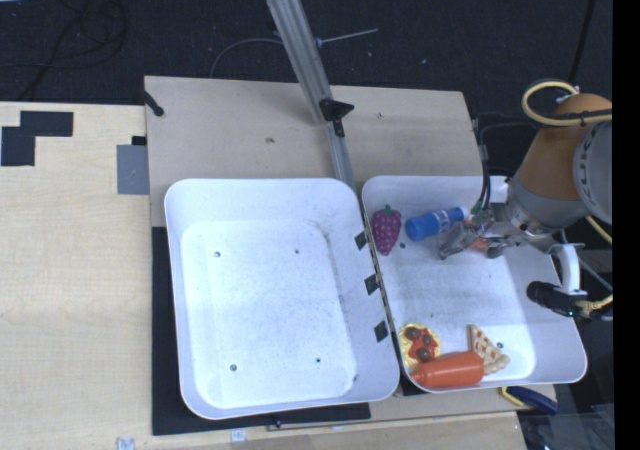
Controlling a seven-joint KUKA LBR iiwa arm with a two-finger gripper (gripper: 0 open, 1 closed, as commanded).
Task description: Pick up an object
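My gripper hangs low over the upper middle of the right bin, reaching in from the right. A blue bottle lies just above and left of the fingers, close to them but not between them. A purple bunch of grapes sits by the bin's left wall. Along the front wall lie a red sausage, a small pizza piece and a pizza slice. Whether the fingers are apart or together is not readable here.
The left bin stands beside the right one, their walls touching along clips. A metal rail slants up from behind the bins. The arm's orange-banded wrist and cables fill the right side.
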